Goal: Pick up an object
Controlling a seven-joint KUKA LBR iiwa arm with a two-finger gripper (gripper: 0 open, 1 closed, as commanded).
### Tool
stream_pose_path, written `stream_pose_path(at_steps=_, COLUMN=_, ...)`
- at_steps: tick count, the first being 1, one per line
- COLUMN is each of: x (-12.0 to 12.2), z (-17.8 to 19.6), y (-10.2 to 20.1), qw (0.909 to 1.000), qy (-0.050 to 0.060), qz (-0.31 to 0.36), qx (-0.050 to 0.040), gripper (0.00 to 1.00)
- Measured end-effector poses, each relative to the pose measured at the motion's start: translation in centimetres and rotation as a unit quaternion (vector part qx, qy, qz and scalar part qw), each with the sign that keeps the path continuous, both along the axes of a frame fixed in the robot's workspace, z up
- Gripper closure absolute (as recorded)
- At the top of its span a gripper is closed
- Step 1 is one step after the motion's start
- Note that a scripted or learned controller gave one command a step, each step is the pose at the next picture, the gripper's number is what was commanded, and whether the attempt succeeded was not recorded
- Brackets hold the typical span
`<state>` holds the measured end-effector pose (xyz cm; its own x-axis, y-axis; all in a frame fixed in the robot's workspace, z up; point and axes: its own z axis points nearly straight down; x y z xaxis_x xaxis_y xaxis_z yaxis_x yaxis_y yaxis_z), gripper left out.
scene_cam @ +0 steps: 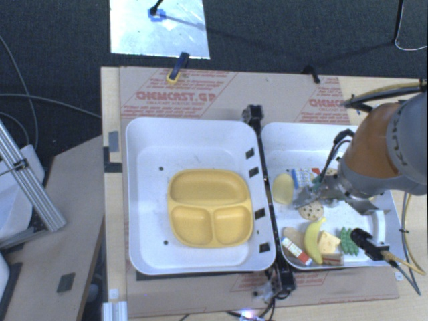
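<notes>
The left white plastic bin (144, 179) holds a pale yellow three-compartment tray (210, 207) at its centre. In the right white bin (294, 136), a pale yellow rounded fruit (283, 188) lies at nine o'clock, a round speckled cookie (310, 211) sits near the centre, and a yellow banana (313, 240), wedge of cheese (328, 243) and green toy (347, 241) crowd six o'clock. The grey gripper (313, 194) hangs just above the cookie; how wide it stands I cannot tell. The cookie looks the likely target: best to descend straight, centred, clear of the fruit, then close firmly.
</notes>
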<state>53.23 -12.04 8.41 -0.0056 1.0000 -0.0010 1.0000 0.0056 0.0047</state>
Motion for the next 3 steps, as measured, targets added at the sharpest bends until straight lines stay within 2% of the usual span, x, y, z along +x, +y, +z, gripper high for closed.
stream_pose_path(at_steps=1, x=-0.1, z=1.1, y=0.0, qw=1.0, qy=0.0, qz=0.0, qx=0.0005, gripper=1.0)
stream_pose_path(at_steps=2, x=2.2, z=10.6, y=7.8, qw=1.0, qy=-0.004, qz=0.004, qx=0.0019, gripper=1.0)
stream_pose_path(at_steps=3, x=7.1, z=10.4, y=12.2, qw=1.0, qy=-0.001, qz=0.002, qx=0.0011, gripper=1.0)
